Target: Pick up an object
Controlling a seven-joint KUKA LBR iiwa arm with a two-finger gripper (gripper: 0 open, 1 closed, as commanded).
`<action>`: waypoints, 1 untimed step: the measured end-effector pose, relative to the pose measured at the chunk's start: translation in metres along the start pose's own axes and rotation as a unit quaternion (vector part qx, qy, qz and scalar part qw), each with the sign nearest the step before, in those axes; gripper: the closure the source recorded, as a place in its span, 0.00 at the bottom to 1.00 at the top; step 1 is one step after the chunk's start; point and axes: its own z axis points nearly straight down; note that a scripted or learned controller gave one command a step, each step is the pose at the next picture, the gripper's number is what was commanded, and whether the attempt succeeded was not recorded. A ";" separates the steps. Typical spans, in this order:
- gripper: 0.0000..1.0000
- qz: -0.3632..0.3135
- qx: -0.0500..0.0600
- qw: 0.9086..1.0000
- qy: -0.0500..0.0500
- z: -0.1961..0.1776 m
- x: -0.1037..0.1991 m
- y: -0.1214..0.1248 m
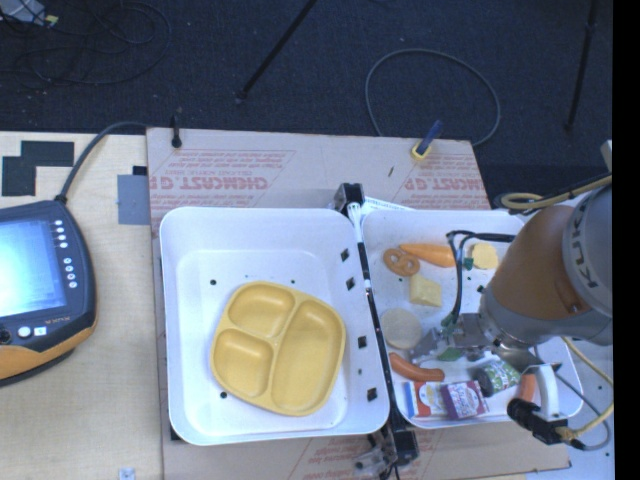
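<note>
The right bin (377, 230) holds several toy foods: a pretzel (402, 261), an orange carrot (432, 254), a yellow cheese cube (425, 291), a pale round disc (403, 326), a red sausage (415, 370) and a purple packet (461, 400). My gripper (440, 344) hangs low over the middle of this bin, just right of the disc and above the sausage. A small green piece (455, 352) lies right beside it. The grey wrist and orange band (535, 268) hide part of the bin's right side.
The left bin (190, 238) holds a yellow divided plate (278, 346). A black divider (362, 298) runs between the bins. A dark bottle (497, 378) and a yellow item (485, 257) lie in the right bin. A teach pendant (35, 288) rests at the far left.
</note>
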 end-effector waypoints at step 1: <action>0.00 0.001 -0.001 1.000 0.000 -0.003 0.030 0.049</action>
